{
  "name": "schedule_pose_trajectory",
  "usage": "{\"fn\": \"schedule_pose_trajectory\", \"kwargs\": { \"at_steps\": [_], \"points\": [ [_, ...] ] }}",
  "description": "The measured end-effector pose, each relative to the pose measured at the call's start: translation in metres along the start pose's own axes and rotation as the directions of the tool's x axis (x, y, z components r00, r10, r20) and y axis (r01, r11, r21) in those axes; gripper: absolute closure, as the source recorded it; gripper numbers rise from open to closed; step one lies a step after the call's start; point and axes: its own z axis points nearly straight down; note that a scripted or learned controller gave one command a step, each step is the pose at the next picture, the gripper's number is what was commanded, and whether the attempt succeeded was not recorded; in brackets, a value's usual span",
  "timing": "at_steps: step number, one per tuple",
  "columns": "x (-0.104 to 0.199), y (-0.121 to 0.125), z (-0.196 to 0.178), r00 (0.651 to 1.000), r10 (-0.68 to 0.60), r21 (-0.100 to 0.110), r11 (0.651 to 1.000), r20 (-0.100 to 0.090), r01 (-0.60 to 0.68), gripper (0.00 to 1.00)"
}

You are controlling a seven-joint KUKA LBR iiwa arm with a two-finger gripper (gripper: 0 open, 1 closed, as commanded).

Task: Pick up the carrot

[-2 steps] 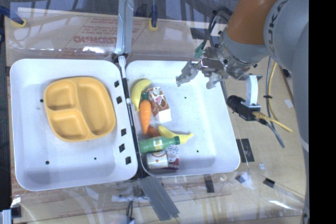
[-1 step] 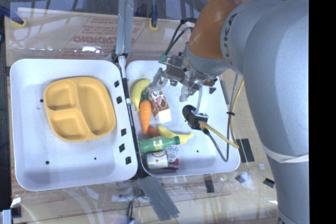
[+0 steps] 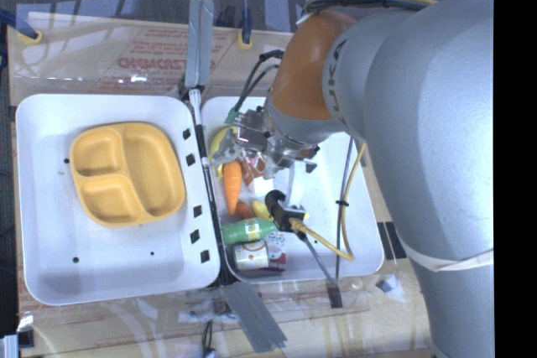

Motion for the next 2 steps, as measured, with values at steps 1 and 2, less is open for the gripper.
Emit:
{"fn": "schedule_pose_trajectory", "kwargs": {
  "at_steps": [1, 2],
  "points": [
    [-0.040, 0.047, 0.000, 1.000, -0.015, -0.002, 1.000, -0.001, 0.015, 0.00],
    [-0.008, -0.004, 0.000, 0.998, -0.058, 0.000, 0.998, 0.000, 0.058, 0.00]
  ]
}}
